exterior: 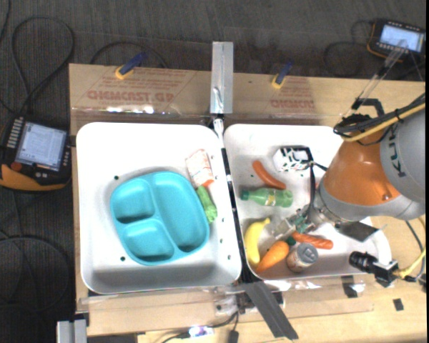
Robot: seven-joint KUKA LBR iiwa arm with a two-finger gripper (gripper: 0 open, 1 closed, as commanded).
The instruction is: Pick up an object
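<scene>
Reaching in from three o'clock, the grey arm with its orange band bending down over the right bin. Gripper hanging low among the clutter at the bin's six o'clock side, just above the toy food; whether released or clenched, impossible to tell from this angle, and nothing seen caught in it.

Lying right under and beside the gripper: a red chili-like piece at its five o'clock, a carrot at seven o'clock, a small jar with a grey lid touching the carrot's three o'clock side. Banana curving at nine o'clock of the carrot, against the bin's left wall. Green bottle resting on its side toward eleven o'clock of the gripper, a red-orange sausage-shaped piece just above it at twelve. A small black-and-white item sitting near the bin's twelve o'clock wall, too small to name.

Over in the left bin: a turquoise divided tray sitting centre, a white-and-orange packet and a green item leaning at its three o'clock rim.
</scene>
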